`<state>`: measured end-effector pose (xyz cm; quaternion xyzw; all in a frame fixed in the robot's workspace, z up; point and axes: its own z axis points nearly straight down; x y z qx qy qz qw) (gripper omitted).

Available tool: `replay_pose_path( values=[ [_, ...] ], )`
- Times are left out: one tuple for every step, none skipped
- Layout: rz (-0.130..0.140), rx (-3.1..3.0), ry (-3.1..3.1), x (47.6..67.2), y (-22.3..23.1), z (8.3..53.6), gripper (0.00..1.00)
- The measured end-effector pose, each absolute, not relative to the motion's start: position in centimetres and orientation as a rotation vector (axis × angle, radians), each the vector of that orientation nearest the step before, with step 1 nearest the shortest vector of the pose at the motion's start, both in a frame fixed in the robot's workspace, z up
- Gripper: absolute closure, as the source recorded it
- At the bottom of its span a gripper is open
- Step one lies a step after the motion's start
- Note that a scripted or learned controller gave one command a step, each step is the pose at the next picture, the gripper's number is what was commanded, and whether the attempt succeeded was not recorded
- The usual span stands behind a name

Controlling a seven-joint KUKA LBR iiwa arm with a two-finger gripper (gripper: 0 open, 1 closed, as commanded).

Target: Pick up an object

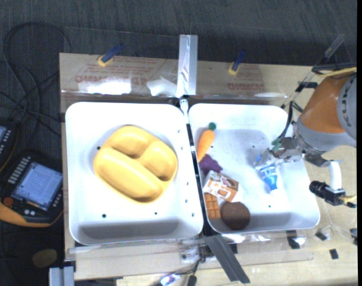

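Objects for picking lie in two white bins on the table. Largest is the yellow bread-shaped toy, filling the middle of the left bin. In the right bin, a carrot at ten o'clock, a purple piece, an orange packet and a brown ball at seven o'clock crowd the dividing wall. The hand reaches in at three o'clock, just above a blue-and-white wrapper, likely its target; whether it is spread or pinching cannot be told.

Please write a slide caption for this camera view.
Gripper above a crinkled blue-and-white packet in the right white bin.
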<state>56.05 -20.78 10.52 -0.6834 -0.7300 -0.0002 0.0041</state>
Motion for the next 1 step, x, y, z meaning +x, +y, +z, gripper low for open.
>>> replay_pose_path(
  values=[
    [0.007, -2.269, -2.168, 54.74, -14.54, 20.82, 1.00]
  ],
)
